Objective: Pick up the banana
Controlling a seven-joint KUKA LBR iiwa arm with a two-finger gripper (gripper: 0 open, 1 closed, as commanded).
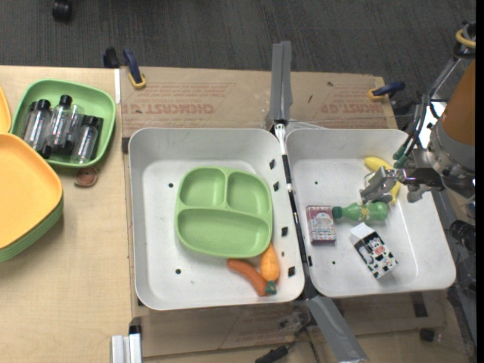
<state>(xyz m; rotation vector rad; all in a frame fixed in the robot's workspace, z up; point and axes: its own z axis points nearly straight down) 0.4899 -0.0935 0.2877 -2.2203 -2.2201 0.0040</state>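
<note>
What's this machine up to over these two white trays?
A robot arm reaches in from the right, and its pincer hangs low over the right bin, right beside a yellow banana near the bin's far edge. From here I can't tell whether it has hold of the banana. Next to it in that bin lie a green bottle-shaped toy, a small pink box and a black-and-white carton. The left bin holds a green divided plate with toy carrots at its edge.
</note>
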